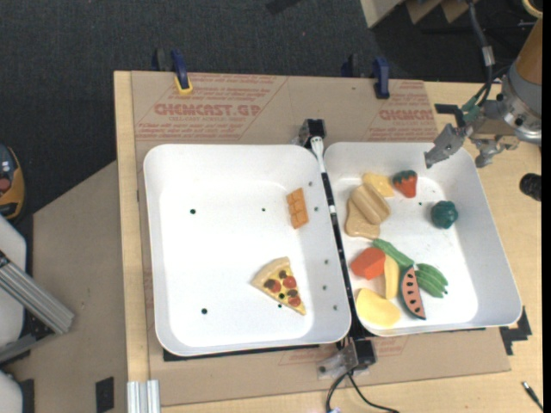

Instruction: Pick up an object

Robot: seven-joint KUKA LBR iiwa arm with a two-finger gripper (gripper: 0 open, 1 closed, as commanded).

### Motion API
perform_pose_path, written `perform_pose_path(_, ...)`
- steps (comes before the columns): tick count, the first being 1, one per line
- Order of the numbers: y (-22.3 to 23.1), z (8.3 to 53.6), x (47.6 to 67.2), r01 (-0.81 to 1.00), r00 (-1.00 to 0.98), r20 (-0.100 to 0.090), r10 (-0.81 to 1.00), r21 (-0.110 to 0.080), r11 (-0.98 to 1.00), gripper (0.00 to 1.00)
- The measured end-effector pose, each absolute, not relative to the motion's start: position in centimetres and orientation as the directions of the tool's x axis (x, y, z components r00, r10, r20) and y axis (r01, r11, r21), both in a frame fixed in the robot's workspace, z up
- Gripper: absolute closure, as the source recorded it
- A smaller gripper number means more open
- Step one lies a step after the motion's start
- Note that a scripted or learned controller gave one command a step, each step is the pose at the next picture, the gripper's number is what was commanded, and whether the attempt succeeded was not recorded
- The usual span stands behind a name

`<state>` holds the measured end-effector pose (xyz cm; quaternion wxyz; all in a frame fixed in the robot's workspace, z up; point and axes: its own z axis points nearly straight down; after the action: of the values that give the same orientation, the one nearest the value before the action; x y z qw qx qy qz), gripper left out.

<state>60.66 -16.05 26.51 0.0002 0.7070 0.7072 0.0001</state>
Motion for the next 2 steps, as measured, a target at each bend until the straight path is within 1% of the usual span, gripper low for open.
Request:
perform_pose_path(1,-9.7,21.3,60.7,1.000,-0.007,0.004,1.000,-0.006,0.007,0.00)
perform_pose_path(2,-11.3,8.1,58.8,1.000,0.005,0.004,1.000,-0.001,-0.005,0.00)
